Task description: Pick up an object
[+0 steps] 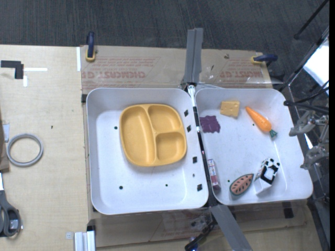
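— What sort of place was it?

— A robotics lab or test workshop. The table (42, 88) was bare plywood, with two white bins (99, 192) fixed side by side and cardboard (136, 72) held down by clamps (91, 46).

— Anything else?

— A tape roll (23, 149) and scissors (9, 218) lay on the wood, metal rigging (309, 129) stood at the right, and dark carpet (157, 9) lay beyond.

Red mirrored lettering on the cardboard sheet (157, 69) behind both bins, upper centre of frame, partly legible as "CHEMICAL", remaining characters unreadable, small label on the tube (212, 170) between bins, illegible
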Controlling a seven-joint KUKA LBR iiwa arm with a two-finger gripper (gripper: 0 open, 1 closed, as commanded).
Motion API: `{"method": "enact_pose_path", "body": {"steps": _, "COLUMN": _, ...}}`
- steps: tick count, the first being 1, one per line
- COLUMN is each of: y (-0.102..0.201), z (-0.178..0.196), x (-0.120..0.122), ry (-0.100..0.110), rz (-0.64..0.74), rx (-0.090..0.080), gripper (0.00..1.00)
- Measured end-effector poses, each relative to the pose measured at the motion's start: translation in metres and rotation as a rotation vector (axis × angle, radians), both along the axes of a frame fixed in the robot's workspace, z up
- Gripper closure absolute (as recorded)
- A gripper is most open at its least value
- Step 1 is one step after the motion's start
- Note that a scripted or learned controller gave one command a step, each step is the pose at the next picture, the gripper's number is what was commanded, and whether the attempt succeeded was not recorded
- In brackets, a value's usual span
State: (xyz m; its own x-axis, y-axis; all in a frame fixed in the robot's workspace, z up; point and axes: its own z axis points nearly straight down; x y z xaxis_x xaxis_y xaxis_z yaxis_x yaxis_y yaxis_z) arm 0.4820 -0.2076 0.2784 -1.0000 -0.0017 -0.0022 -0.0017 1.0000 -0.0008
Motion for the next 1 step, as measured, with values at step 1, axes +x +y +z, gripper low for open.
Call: {"method": "enact_pose_path", "body": {"steps": 1, "y": 0.0717, "z": 0.0139, "x": 0.0147, "ry": -0.002, "rz": 0.021, "rx": 0.0, "gripper": 0.0}}
